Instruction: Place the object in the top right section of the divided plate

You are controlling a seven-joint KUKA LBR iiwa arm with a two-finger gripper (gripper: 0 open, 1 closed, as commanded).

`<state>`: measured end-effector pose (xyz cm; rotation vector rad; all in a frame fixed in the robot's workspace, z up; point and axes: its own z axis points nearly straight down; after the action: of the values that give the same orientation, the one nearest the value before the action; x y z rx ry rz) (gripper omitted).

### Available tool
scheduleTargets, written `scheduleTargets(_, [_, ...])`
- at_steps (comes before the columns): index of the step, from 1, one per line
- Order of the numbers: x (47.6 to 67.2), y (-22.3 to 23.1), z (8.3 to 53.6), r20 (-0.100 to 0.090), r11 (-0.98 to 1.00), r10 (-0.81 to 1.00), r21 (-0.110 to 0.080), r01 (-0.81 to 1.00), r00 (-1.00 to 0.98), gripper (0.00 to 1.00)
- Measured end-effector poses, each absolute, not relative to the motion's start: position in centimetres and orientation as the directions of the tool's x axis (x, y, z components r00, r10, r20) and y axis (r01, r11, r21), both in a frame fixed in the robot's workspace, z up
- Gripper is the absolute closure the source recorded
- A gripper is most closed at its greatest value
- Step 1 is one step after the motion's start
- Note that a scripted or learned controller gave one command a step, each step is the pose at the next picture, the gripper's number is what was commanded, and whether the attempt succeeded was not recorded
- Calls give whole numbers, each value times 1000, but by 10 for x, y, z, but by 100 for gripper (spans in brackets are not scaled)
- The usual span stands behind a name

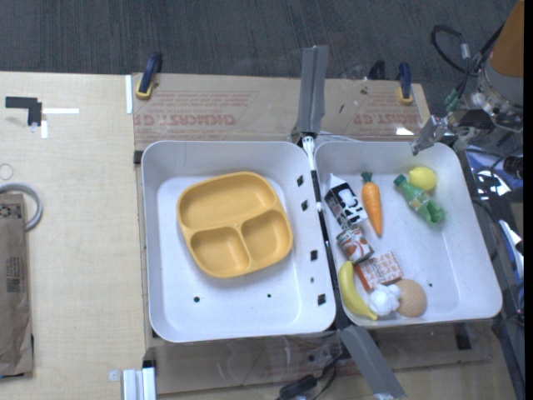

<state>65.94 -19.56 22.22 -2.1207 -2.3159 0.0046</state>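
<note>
1. Nearest the camera, at the lower end of the right bin (pixel 479 248), lie a banana (pixel 352 292), a white ball-like item (pixel 382 299) and a tan round object (pixel 410 297), touching one another in a cluster.
2. Just above that cluster sit a red-and-white packet (pixel 381 268) and a small red-labelled can (pixel 354 245).
3. Further up the right bin, a black-and-white carton (pixel 345 202) lies beside a carrot (pixel 372 204), whose green top points away from the camera.
4. In the upper right part of the same bin, a lemon (pixel 420 178) rests touching a green bottle (pixel 420 200).
5. The left bin (pixel 158 248) holds a yellow divided plate (pixel 235 222) with three sections: one long section on the far side and two smaller ones on the near side. All of its sections are bare.
6. The claw (pixel 433 132) hangs above the far right corner of the right bin, near the lemon but apart from it. Whether its fingers are spread or closed cannot be told, and nothing is seen between them.
7. The arm (pixel 500 48) enters from the right, its orange band at the frame's upper corner.
8. On the desk (pixel 75 182), left of the bins, lies a brown paper bag (pixel 15 282).
</note>
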Motion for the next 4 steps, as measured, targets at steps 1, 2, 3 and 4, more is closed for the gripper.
scheduleTargets(1, [659, -196, 222, -1, 88, 996, -3, 996, -88, 0])
scheduleTargets(2, [659, -196, 222, -1, 88, 996, -3, 996, -88, 0])
scheduleTargets(3, [659, -196, 222, -1, 88, 996, -3, 996, -88, 0])
scheduleTargets(4, [659, -196, 222, -1, 88, 996, -3, 996, -88, 0])
